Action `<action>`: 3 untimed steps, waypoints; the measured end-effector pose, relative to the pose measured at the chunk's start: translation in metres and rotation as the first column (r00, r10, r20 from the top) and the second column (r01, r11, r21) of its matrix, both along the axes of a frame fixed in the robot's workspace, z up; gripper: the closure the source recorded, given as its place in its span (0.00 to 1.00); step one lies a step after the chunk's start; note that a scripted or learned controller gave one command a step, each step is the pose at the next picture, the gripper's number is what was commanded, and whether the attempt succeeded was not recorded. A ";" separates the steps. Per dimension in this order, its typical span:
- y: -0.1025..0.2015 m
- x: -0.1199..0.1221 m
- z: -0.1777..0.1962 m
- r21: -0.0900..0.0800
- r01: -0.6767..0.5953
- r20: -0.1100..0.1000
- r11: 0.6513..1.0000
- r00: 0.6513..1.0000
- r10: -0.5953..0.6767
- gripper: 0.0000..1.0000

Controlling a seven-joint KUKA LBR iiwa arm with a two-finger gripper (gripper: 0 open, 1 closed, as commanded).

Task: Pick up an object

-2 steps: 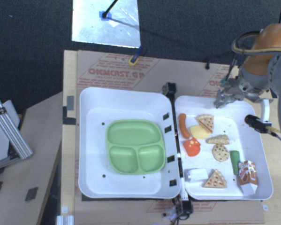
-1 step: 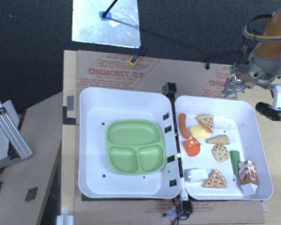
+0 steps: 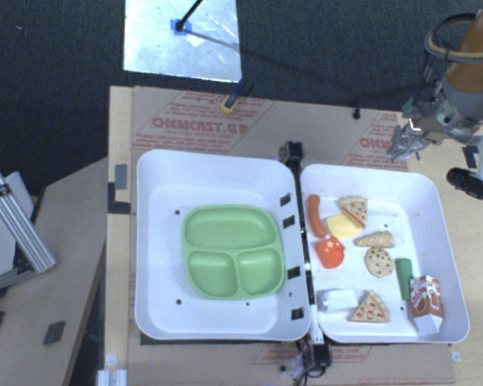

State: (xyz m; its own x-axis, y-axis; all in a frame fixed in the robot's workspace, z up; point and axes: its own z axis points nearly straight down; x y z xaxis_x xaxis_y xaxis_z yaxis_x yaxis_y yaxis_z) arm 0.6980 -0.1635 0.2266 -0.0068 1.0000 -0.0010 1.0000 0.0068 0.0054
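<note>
The fingers (image 3: 399, 146) are being held over the surface (image 3: 189, 121), just beyond the right bin's (image 3: 445, 239) far rim; whether they are parted cannot be told. Toy foods are lying in that bin: a sausage (image 3: 313, 214), pizza slices (image 3: 354, 209), a cookie (image 3: 378, 261), a carton (image 3: 425, 301).

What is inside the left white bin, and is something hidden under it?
The left bin holds a green divided tray with three compartments, and nothing lies in any of them. The tray covers part of the bin floor, so whatever lies beneath it is not visible.
</note>
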 end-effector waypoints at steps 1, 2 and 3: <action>0.035 -0.037 -0.008 0.002 -0.001 -0.006 1.000 1.000 0.001 1.00; 0.054 -0.078 -0.009 0.002 0.005 -0.007 1.000 1.000 -0.005 1.00; 0.094 -0.114 -0.006 0.003 0.000 -0.007 1.000 1.000 0.000 1.00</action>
